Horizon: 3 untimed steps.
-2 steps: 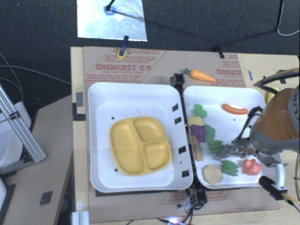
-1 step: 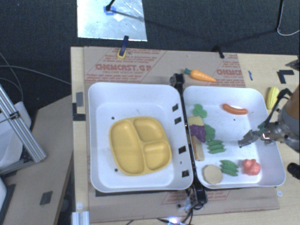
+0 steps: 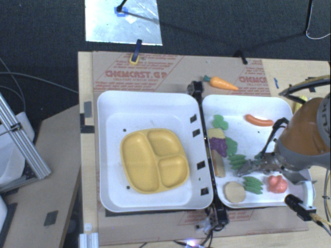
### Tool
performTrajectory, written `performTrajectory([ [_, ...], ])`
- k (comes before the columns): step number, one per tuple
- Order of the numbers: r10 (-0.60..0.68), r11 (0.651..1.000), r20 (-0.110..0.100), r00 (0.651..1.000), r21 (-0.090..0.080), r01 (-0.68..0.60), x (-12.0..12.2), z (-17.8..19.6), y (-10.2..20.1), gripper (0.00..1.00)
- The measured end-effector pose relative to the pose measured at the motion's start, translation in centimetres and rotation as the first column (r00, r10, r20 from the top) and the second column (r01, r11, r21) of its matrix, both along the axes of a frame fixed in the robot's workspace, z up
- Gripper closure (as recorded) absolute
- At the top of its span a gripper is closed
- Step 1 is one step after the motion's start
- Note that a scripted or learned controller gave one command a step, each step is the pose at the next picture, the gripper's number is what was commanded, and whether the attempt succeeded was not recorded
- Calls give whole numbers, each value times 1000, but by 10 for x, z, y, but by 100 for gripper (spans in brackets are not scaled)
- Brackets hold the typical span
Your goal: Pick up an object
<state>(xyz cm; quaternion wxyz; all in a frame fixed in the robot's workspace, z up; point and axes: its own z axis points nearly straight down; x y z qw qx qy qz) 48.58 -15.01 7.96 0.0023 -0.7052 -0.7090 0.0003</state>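
The arm (image 3: pixel 305 138) reaches in at the right of the frame, and its pincer (image 3: pixel 252 165) sits low in the right bin (image 3: pixel 289 105), just by the green pods; whether it is wide, narrow or gripping I cannot tell, since the tips blur into the toys.

The nearest candidate is the upper green pod cluster (image 3: pixel 238 160), at the bin's middle, touching or nearly touching the pincer. It looks like light, hollow plastic food: stiff, smooth, probably slippery, not fragile. I would take it across its narrow width, near the middle, so it cannot pivot out.

Count in the right bin: two green pod clusters, the second one (image 3: pixel 253 184) lower down; one sausage (image 3: pixel 258 120) at the top; one broccoli-like green piece (image 3: pixel 221 122); one purple grape bunch (image 3: pixel 217 144); one pale stick (image 3: pixel 219 165); one round tan biscuit (image 3: pixel 234 192); one pink-red fruit (image 3: pixel 277 184).

The left bin (image 3: pixel 111 154) holds one yellow tray (image 3: pixel 154 159) with three compartments. One carrot (image 3: pixel 221 83) lies on the bench (image 3: pixel 170 71) above the bins.
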Motion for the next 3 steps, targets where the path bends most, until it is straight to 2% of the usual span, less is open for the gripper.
performTrajectory([
  [1,-2,1000,22,1000,-10,2,4,160,-29,0],
  [2,0,1000,8,1000,-8,0,1,18,66,0],
  [3,-2,1000,7,1000,-3,2,2,33,63,100],
])
